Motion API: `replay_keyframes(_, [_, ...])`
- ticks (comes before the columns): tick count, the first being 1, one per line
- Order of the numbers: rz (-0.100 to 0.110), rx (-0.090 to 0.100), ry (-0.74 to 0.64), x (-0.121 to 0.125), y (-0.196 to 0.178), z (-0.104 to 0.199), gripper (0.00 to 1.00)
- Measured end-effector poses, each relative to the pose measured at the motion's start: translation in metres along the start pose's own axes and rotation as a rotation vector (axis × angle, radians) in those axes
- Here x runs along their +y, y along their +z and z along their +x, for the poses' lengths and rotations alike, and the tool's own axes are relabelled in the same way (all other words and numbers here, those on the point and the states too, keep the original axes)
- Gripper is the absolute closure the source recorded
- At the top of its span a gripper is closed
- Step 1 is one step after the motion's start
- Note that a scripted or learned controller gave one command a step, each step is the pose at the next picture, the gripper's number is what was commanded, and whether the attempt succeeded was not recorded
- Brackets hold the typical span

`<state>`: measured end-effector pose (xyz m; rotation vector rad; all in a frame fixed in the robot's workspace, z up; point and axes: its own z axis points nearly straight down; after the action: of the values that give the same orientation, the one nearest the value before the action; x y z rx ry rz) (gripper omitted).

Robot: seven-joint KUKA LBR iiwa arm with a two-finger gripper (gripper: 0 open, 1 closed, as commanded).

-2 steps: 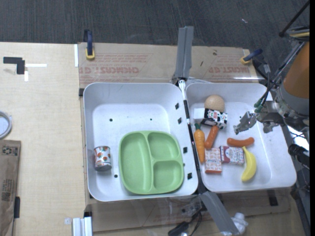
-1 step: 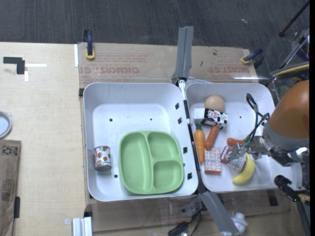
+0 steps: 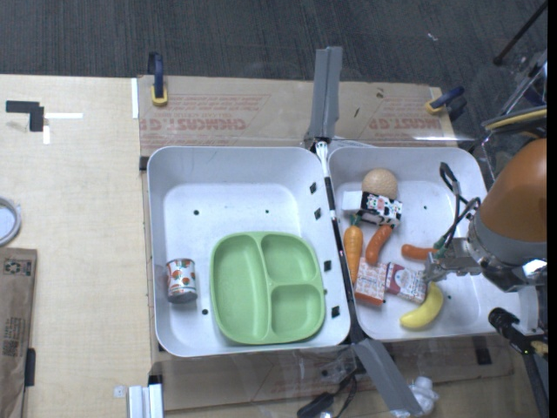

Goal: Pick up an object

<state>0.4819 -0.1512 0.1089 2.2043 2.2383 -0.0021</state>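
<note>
Hovering by the banana (image 3: 423, 311), the hand (image 3: 438, 264) blurs; its grip state is unclear.

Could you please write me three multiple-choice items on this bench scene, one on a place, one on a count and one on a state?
1. Where does the green plate lie?
A. in the left bin
B. in the right bin
C. on the bench outside the bins

2. How many compartments does that plate have?
A. two
B. three
C. five

3. How does the small can stand in the left bin?
A. on the plate
B. beside the plate, on the bin floor
C. under the banana

Answers:
1. A, the plate rests on the left bin's floor.
2. B, one long section and two smaller ones show.
3. B, the can sits to the plate's left; the banana lies in the right bin.
</note>
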Motion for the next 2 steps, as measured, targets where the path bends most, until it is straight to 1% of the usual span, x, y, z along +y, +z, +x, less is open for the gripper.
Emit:
replay_keyframes(1, [0.000,0.000,0.000,0.000,0.000,0.000,0.00])
replay_keyframes(2, [0.002,0.000,0.008,0.062,0.019,0.051,0.00])
